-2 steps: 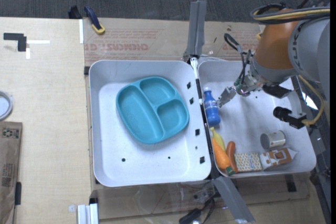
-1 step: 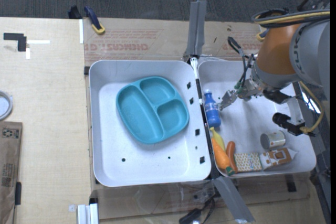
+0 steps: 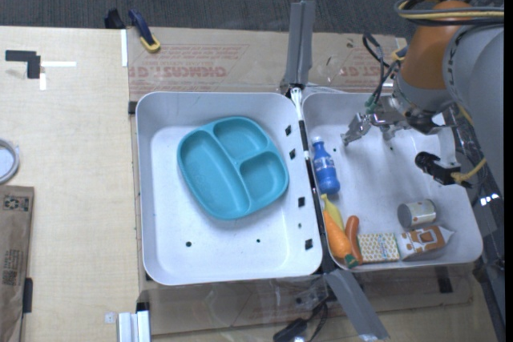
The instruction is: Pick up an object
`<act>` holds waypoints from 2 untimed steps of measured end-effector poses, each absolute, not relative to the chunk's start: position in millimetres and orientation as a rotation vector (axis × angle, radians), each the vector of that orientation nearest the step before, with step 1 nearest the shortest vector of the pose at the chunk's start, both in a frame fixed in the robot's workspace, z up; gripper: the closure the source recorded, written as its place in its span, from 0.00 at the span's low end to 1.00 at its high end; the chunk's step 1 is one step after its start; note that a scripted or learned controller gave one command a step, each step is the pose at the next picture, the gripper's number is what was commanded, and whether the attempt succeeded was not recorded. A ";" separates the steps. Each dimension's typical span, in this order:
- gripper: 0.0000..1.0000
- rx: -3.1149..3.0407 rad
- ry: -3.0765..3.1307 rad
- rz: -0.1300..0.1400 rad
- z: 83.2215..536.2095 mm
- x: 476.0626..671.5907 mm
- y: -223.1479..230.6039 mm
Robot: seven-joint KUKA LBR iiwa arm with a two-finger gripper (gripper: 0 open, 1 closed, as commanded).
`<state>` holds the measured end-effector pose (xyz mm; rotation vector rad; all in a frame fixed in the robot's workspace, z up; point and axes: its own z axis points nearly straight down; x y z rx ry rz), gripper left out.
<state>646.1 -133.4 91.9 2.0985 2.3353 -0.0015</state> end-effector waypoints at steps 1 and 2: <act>0.00 2.131 2.306 -0.002 92.1 616.7 -98.6; 1.00 2.131 2.306 -0.003 101.4 616.8 -99.4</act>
